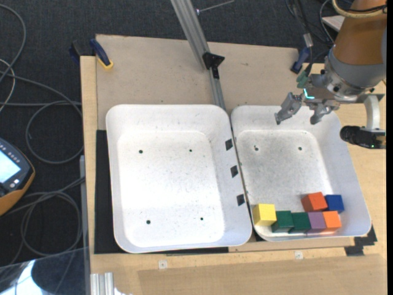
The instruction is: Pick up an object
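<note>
1. From my console I see the gripper [302, 110] hanging over the far rim of the right bin [347, 158], toward one o'clock of the view, with its two fingers [287, 111] spread apart and nothing between them.
2. The blocks sit clustered at the near edge of that bin, about five o'clock from its middle, well apart from the gripper.
3. The yellow block [265, 213] is at the cluster's nine o'clock end; just beside it lie two green blocks [291, 220].
4. A purple block [316, 220] and an orange block [331, 219] follow toward three o'clock.
5. Behind them, at twelve o'clock of the purple one, stands a red block [314, 201], with a blue block [334, 202] touching its side.
6. The left bin [166, 177] lies at nine o'clock of the right one.
</note>
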Tool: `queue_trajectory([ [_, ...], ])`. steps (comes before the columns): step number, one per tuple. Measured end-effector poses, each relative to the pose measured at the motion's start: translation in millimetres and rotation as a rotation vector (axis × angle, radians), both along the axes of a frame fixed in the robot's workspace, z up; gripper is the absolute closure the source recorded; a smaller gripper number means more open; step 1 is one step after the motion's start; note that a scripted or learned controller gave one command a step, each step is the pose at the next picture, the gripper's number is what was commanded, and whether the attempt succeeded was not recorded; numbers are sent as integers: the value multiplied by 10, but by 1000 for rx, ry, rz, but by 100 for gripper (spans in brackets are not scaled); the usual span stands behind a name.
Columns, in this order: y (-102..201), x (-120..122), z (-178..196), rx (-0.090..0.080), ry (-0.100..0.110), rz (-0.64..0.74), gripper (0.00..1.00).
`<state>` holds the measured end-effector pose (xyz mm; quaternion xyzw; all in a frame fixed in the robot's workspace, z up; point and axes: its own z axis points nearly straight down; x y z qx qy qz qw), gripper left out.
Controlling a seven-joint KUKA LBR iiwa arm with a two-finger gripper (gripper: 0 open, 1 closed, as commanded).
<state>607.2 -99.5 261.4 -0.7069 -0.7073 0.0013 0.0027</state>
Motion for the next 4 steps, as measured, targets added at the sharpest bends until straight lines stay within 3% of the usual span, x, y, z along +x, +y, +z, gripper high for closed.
queue_trajectory([
  [1,-1,7,24,-1,-5,0,0],
  [3,-54,-90,-1206,-1,3,-2,0],
  [4,-47,-102,-1648,0,1,-1,0],
])
